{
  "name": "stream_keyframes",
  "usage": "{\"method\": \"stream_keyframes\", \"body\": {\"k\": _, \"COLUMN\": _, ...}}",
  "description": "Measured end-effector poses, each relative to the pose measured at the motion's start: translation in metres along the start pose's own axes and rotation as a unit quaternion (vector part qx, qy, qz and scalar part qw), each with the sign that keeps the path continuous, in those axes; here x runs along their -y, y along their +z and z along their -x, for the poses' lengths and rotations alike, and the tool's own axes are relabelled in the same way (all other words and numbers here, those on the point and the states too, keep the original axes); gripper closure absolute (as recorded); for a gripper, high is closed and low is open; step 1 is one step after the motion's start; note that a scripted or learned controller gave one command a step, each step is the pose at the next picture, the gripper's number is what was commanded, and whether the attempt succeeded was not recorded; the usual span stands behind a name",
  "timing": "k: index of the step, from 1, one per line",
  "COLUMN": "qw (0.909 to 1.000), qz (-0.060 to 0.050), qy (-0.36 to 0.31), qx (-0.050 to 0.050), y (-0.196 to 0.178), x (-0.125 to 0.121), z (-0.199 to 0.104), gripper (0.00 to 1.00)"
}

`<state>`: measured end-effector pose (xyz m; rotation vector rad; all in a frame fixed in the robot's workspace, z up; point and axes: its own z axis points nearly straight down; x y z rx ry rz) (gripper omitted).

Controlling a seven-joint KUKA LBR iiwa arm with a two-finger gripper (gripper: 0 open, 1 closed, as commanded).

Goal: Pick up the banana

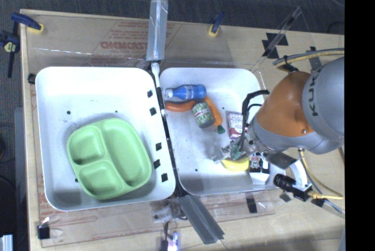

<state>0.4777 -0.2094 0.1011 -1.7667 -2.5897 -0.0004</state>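
Two shallow white plastic bins side by side on the wooden bench; left bin [53, 85], right bin [234, 77].

Left bin: a green three-compartment plastic tray [108, 157] lying toward 6 o'clock of the bin floor.

Right bin: a blue plastic bottle [187, 92] with a white cap lies on its side at about 11 o'clock, near the dividing wall. Just under it, touching or nearly so, a long orange carrot-shaped toy [180, 106]. A small green can with a printed label [203, 114] sits at 4 o'clock from the bottle. A flat red-and-white packet [235, 124] lies at 3 o'clock from the can, partly under the arm.

The yellow banana [234, 165] lies at about 5 o'clock of the right bin, near the front wall — only part of it shows.

The grey arm's two-finger gripper [237, 150] is down directly over the banana. Its state — cannot tell; the wrist hides it.
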Motion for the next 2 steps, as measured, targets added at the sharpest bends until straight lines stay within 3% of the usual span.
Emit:
{"method": "stream_keyframes", "body": {"k": 1, "qw": 1.0000, "qz": 0.000, "qy": -0.003, "qx": 0.000, "y": -0.010, "x": -0.001, "z": 0.000, "gripper": 1.00}}
{"method": "stream_keyframes", "body": {"k": 2, "qw": 0.9971, "qz": 0.001, "qy": 0.077, "qx": 0.003, "y": -0.120, "x": -0.022, "z": -0.042, "gripper": 1.00}}
